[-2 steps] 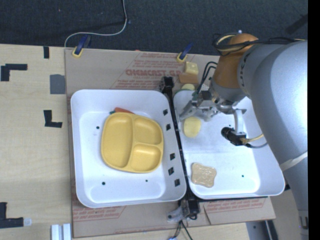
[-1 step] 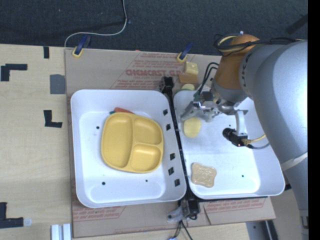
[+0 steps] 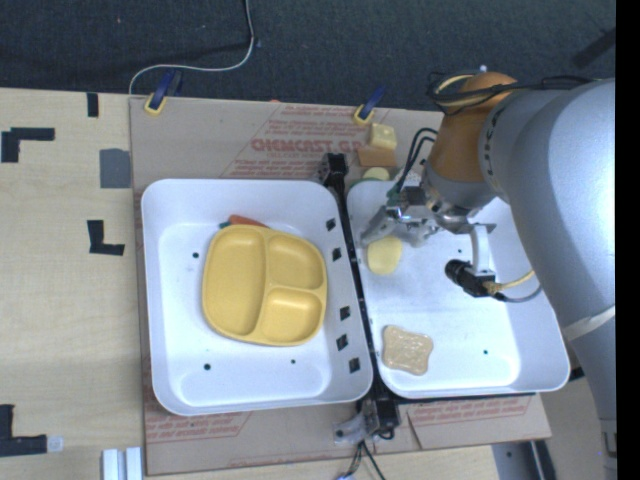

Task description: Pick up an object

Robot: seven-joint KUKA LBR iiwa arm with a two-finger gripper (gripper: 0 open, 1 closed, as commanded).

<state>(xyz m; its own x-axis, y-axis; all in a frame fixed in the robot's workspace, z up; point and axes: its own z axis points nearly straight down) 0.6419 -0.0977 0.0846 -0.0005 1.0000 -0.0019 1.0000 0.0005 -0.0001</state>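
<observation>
In the right-hand shallow white plastic bin (image 3: 520, 363), near its upper left corner, hangs the grey arm's two-finger hand (image 3: 392, 224), poised right over a small pale yellow rounded lump (image 3: 384, 256), probably the intended pick. Cannot tell whether open or clamped; nothing visibly held. Toward the near edge, well apart, lies a flat tan toast-like piece (image 3: 407, 349), with bare floor around it for a sideways approach. Close to the dividing wall, though, little room beside the lump. In the left white bin (image 3: 170, 368), a yellow three-compartment plastic tray (image 3: 265, 284), over something red-orange (image 3: 243, 222). Beyond the rims, on the tabletop (image 3: 60, 298), tan and pale blocks (image 3: 378, 146).
</observation>
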